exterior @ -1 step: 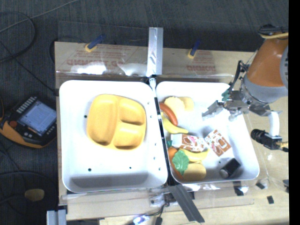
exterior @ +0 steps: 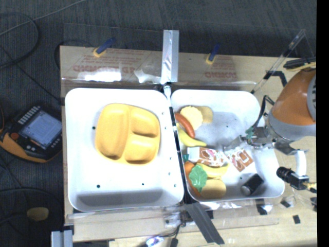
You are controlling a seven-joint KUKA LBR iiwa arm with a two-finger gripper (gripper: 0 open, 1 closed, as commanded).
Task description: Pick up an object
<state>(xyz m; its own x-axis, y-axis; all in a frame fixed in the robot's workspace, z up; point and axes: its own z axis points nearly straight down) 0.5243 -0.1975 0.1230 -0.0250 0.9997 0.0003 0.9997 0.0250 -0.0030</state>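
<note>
The right bin (exterior: 257, 107) holds a heap of toy food at its nine-o'clock side: an orange carrot (exterior: 185, 123) whose long axis runs from ten to four o'clock, a yellow banana (exterior: 191, 140), a green leaf (exterior: 197, 178). A black cylinder (exterior: 251, 184) lies toward five o'clock. The claw (exterior: 255, 136) hovers at three o'clock; whether it is released or clenched cannot be told.

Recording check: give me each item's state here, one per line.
Yellow divided tray: lying flat in the left bin, apart from the rest.
Black cylinder: on its side in the right bin.
Toy food pile: heaped along that bin's left side.
Arm: over the right bin's right edge.
</note>
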